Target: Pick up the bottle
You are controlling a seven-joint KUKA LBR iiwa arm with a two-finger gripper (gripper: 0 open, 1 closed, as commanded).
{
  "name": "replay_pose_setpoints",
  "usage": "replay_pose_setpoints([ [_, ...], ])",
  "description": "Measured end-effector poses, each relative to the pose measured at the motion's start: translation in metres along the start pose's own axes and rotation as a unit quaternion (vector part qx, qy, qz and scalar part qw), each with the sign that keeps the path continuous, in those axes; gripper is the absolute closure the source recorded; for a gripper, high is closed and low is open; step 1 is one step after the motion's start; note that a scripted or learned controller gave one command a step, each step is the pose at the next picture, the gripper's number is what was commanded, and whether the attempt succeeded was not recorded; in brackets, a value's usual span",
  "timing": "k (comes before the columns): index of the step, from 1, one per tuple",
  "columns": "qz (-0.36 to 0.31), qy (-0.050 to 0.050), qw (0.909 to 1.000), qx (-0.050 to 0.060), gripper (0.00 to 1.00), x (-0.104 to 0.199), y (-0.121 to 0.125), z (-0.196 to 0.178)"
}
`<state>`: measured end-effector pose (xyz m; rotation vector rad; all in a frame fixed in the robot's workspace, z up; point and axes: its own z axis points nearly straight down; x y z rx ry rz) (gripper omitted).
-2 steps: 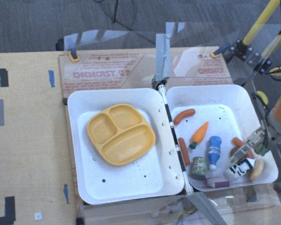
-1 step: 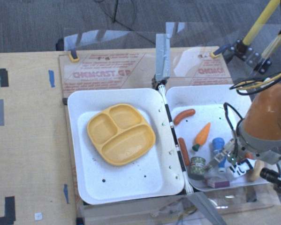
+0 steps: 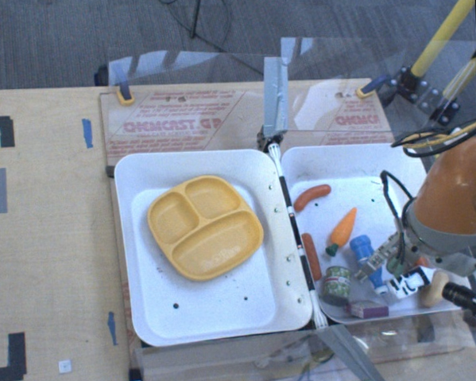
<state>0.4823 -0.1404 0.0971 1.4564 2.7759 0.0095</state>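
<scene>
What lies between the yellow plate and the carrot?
In the camera view, between the yellow plate and the carrot: the bins' adjoining walls and a sausage.

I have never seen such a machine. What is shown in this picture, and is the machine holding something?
One camera looks down at a slant on a bench with two white bins. The grey and orange shape at the right is a robot arm; its gripper is the metal part at its end. The left bin holds a yellow divided plate. The right bin holds toy food: a sausage, a carrot, a second sausage, a small can, and a blue bottle. The gripper is right at the bottle, but I cannot tell whether it grips it.
</scene>
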Motion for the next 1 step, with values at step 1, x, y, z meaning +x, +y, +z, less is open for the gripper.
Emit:
replay_pose_setpoints([
  [1,0.039,0.001,0.9992,0.003,1.0,0.0453,0.0682,-0.094],
])
